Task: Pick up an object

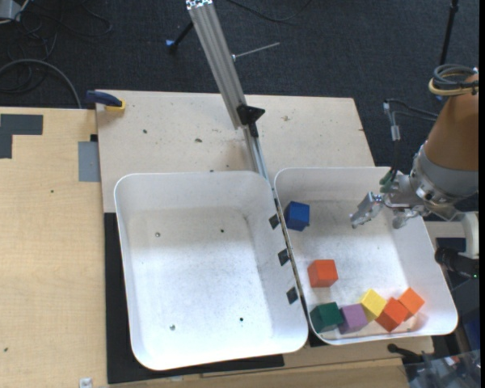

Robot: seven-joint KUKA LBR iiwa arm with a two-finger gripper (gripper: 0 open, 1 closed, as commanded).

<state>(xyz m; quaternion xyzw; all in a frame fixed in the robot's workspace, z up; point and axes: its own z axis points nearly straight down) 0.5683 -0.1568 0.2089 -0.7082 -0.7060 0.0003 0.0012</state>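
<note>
The right bin (364,181) holds several small blocks. A blue cube (297,215) lies near its far left corner, and an orange-red cube (323,272) sits mid-left. Along the near edge lie a green block (326,316), a purple block (353,317), a yellow block (373,302) and two orange blocks (401,308). My gripper (381,213) hangs over the far right part of this bin, to the right of the blue cube. Its fingers (363,212) stand apart, open, with nothing between them.
The left bin (145,297) sits beside the right one, with small black clips (284,256) on the shared rim. A slanted aluminium bar (224,63) rises from behind the bins. A blue-and-yellow clamp (107,100) lies at the bench's far left.
</note>
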